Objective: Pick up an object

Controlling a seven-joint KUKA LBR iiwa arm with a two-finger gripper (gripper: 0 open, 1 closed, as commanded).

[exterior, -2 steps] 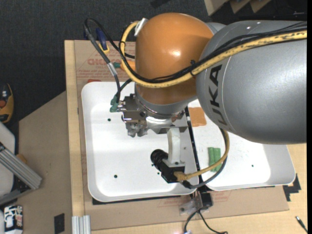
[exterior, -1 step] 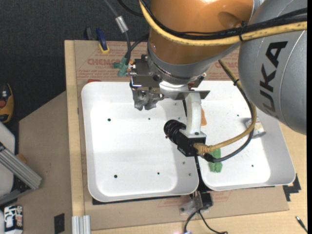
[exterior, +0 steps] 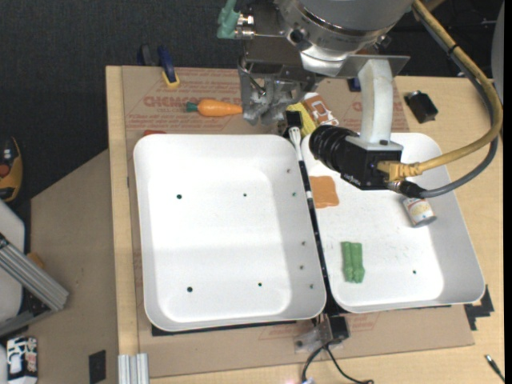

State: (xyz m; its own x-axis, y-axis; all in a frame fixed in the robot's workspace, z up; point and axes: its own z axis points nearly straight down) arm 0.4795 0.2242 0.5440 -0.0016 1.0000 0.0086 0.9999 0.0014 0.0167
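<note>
My gripper [exterior: 266,102] hangs under the big grey wrist at the back of the bench, just beyond the far rim of the left bin [exterior: 160,214]. An orange carrot with a green top [exterior: 213,108] lies on the cardboard just left of the gripper, outside both bins. In the right bin [exterior: 448,278] lie a flat orange block [exterior: 324,191], a green ridged piece [exterior: 353,262] and a small white cylinder [exterior: 417,210]. A yellow-and-black item [exterior: 298,118] and an orange-and-white packet [exterior: 319,110] sit at the back, partly hidden by the arm.
A black camera unit with yellow cable [exterior: 356,160] hangs over the right bin's back left. A blue-and-yellow clamp [exterior: 167,66] and a black block [exterior: 421,106] sit on the cardboard at the back. The divider between the bins [exterior: 312,214] runs front to back.
</note>
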